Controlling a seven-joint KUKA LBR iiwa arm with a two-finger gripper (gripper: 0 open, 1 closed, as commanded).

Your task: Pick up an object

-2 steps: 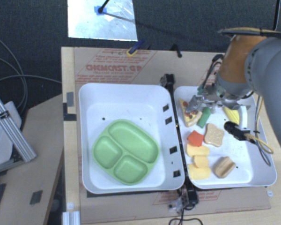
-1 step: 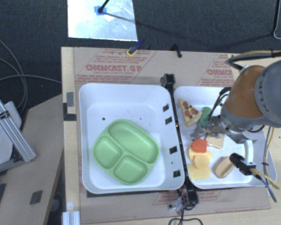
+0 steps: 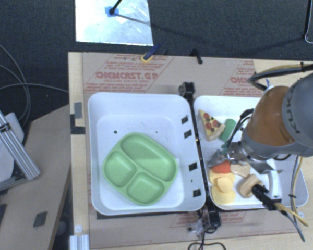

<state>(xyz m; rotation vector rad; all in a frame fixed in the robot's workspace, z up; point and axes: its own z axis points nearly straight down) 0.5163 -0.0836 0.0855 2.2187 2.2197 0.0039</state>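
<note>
Camera view: we can't tell the jaws' (image 3: 224, 159) state; crowded toy food (image 3: 223, 184) risks a glancing miss.

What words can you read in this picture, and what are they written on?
"CHEMCAST GP" in red, on the brown sheet under the bins, above the left bin.
More red print on the same sheet above the right bin, partly hidden by the arm: too cut off to read.
Smaller red print under "CHEMCAST GP": too blurred to read.
</note>
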